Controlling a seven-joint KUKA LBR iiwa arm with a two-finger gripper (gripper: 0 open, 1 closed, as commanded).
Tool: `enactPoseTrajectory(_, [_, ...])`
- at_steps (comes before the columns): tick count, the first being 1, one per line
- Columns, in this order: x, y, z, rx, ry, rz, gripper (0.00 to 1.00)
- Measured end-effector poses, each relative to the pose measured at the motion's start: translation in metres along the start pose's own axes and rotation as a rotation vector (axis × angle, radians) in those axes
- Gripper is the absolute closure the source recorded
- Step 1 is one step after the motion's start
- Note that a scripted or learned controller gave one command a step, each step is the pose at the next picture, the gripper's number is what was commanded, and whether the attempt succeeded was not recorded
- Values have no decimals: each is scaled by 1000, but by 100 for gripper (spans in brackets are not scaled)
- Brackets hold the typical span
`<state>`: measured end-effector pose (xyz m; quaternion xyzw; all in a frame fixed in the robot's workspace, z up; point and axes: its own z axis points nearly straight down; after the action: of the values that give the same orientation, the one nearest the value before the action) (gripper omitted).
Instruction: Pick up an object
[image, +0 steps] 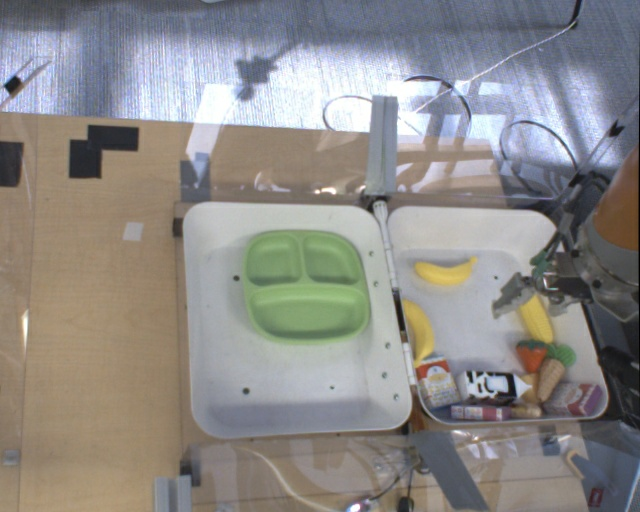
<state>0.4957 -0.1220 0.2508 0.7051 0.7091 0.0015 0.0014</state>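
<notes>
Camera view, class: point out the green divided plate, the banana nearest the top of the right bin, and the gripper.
Green divided plate (305, 287): camera view, middle ridge.
Top banana (445, 271): camera view, middle of its curve.
Gripper (522, 297): camera view, between fingertips.

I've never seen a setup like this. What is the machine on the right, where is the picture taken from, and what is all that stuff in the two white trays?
The picture comes from one camera fixed above a bench, looking down at a slant. On the bench sit two shallow white bins side by side. The left white bin holds a green plastic plate with three compartments. The right white bin holds toy food: three yellow toy bananas, one near the top, one by the divider, one on the right, plus an orange toy carrot, a small black-and-white carton and other small packets along the front edge. The machine is a robot arm reaching in from the right; its pincer hangs over the right bin beside the right banana. I cannot tell whether it grips anything.
</notes>
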Motion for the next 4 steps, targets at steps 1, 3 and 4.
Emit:
enactPoseTrajectory(1, [-6,81,147,1,0,-98,0])
enactPoseTrajectory(3, [22,158,149,-15,1,-172,100])
enactPoseTrajectory(4, [22,174,163,0,-2,-221,100])
